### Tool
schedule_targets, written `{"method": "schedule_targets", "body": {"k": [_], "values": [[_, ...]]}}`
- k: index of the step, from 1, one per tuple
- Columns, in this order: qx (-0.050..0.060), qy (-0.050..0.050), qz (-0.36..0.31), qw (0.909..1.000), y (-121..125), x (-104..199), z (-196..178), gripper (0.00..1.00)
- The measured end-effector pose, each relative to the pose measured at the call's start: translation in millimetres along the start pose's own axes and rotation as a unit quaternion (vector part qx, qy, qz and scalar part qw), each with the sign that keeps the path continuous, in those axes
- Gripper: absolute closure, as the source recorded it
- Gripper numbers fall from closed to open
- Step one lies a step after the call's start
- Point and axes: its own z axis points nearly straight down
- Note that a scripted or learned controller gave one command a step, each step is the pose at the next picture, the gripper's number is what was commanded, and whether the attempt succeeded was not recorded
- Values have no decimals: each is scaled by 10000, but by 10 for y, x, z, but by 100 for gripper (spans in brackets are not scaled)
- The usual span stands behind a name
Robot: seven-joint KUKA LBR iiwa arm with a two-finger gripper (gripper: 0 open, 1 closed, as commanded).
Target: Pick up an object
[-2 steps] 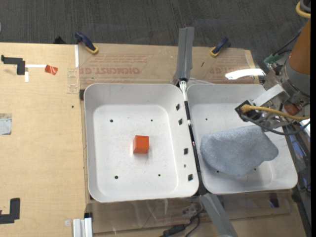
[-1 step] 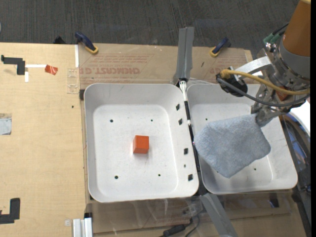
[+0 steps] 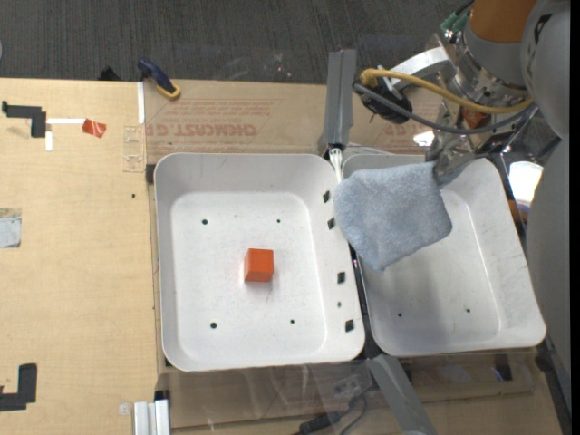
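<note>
From the fixed overhead camera, the gripper (image 3: 447,163) pinches one corner of the grey cloth (image 3: 392,216), its fingers clenched on the fabric. The cloth hangs slack from that corner over the right bin (image 3: 471,324), its far edge draping toward the divide with the left bin (image 3: 181,333); that sag suggests it is lifted. Count: one cloth, one orange block (image 3: 259,265) mid-floor of the left bin, two bins.

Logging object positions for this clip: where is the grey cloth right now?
The grey cloth hangs at the upper left of the right bin, its upper right corner pinched in the pincer, its left edge over the divide toward the left bin.
</note>
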Motion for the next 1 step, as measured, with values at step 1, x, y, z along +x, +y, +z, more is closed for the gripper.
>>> {"method": "schedule_targets", "body": {"k": [1], "values": [[-4, 12, 116, 9999, -678, -489, -426, 100]]}}
